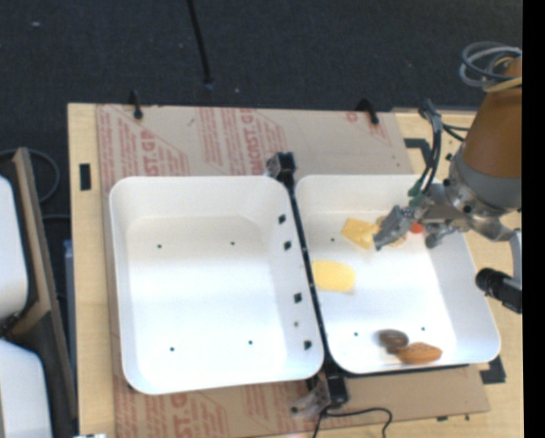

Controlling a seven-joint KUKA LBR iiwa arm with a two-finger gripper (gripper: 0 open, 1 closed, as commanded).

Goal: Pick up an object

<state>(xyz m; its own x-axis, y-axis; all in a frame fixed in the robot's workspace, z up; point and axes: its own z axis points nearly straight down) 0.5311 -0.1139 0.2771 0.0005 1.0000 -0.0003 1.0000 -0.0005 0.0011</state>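
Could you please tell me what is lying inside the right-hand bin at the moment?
The right-hand bin holds two yellow pieces, a brown lump and an orange piece. The claw covers part of the upper yellow piece.

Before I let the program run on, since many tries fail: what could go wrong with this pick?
The gripper sits at the edge of the yellow wedge rather than over its middle, so it may nudge the piece aside. The wedge lies flat on the right bin, so the grasp could slip off. The yellow oval lies close by and could be knocked if the wedge slides.
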